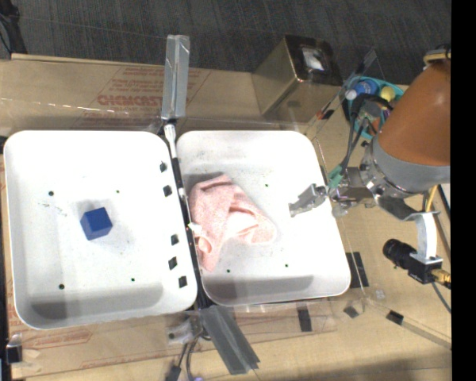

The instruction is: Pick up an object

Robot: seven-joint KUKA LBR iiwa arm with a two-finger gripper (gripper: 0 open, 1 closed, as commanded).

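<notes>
A crumpled pink cloth (pixel 226 218) lies in the right bin (pixel 301 280), against its left wall. A small blue cube (pixel 97 222) rests in the left bin (pixel 32 308), left of centre. My gripper (pixel 308 199) hangs over the right side of the right bin, to the right of the cloth and apart from it. Its metal fingers (pixel 301 205) point left with nothing between them.
A cardboard sheet (pixel 87 94) lies behind the bins. A tan box (pixel 293 74) stands at the back, beyond the right bin. Black clips (pixel 173 217) line the divider between the two bins. Cables and small parts crowd the bench at the right.
</notes>
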